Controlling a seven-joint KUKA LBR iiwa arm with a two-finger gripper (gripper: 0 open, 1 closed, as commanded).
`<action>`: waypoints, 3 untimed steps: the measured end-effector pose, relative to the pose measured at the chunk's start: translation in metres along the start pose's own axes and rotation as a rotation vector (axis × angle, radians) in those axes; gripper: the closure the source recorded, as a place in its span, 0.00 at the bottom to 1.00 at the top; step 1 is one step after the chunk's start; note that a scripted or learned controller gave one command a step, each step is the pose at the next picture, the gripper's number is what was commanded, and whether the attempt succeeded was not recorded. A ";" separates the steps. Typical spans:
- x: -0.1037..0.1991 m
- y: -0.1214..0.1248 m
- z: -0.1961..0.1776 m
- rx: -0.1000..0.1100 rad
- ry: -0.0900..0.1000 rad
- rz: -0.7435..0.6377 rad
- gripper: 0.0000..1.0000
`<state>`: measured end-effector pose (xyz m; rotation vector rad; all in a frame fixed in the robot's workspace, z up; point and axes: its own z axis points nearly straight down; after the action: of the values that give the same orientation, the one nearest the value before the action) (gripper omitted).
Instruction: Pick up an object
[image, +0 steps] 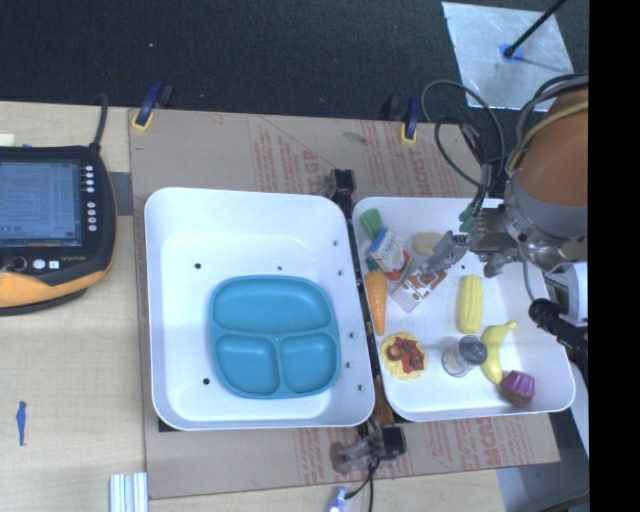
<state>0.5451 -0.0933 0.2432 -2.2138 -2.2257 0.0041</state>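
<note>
The right bin (470, 408) holds several toy foods: an orange carrot (375, 300), a pizza slice (405, 356), a yellow corn cob (468, 303), a banana (495, 350), a small metal can (462, 355) and a purple piece (517, 386). Near its back left lie a green and blue item (375, 232), a red and white packet (392, 262) and a tan piece (428, 243). My gripper (436, 268) reaches in from the right, low over the bin's middle, right above a small white and red box (415, 290). Whether it touches the box is unclear.
The left bin (180, 260) holds a blue divided plate (272, 335). A tablet controller (45, 225) lies on the bench at far left. Cables loop behind the arm at the upper right.
</note>
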 end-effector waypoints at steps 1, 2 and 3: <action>-0.027 -0.010 0.099 0.002 -0.001 0.000 0.00; -0.019 0.054 0.149 -0.005 -0.003 -0.001 0.00; -0.030 0.112 0.150 -0.002 0.000 0.001 0.00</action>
<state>0.6566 -0.1222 0.0924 -2.2158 -2.2252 0.0017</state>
